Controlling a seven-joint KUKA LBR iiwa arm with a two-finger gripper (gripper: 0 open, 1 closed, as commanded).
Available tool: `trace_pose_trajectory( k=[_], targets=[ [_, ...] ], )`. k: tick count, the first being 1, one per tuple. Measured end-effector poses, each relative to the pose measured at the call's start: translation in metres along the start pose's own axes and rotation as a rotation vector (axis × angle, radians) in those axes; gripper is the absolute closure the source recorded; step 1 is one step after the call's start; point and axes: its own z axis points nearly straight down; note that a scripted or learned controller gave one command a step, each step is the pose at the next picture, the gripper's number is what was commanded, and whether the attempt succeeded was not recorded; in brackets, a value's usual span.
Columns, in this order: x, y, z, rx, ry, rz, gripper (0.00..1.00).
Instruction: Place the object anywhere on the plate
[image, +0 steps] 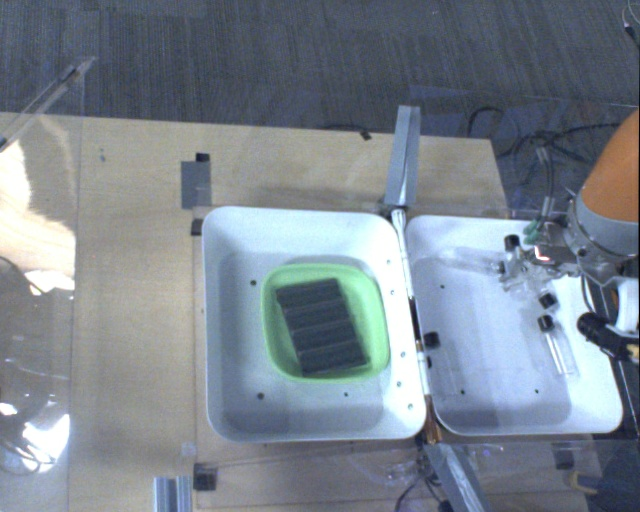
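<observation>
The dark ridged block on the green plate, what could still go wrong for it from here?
1. The dark ridged block lies at a slant, its lower end near the rim of the green plate, so a bump might slide it onto the left bin.
2. The arm reaches over the right bin; swinging left at low height could clip the divider between the bins or the block.

You see the arm (612, 195) at the right edge: a rounded orange band above a grey wrist. Below it, the gripper (540, 285) assembly carries clear plastic parts, small black fittings and thin cables.
</observation>
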Motion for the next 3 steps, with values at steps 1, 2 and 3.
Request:
trace_pose_trajectory(
  k=[1, 2, 3],
  targets=[
    [0.0, 0.0, 0.0, 0.0, 0.0, 0.0, 0.0],
    [-0.043, -0.06, -0.138, -0.004, -0.002, -0.13, 0.0],
    [-0.058, -0.063, -0.231, -0.007, -0.004, 0.014, 0.0]
  ],
)
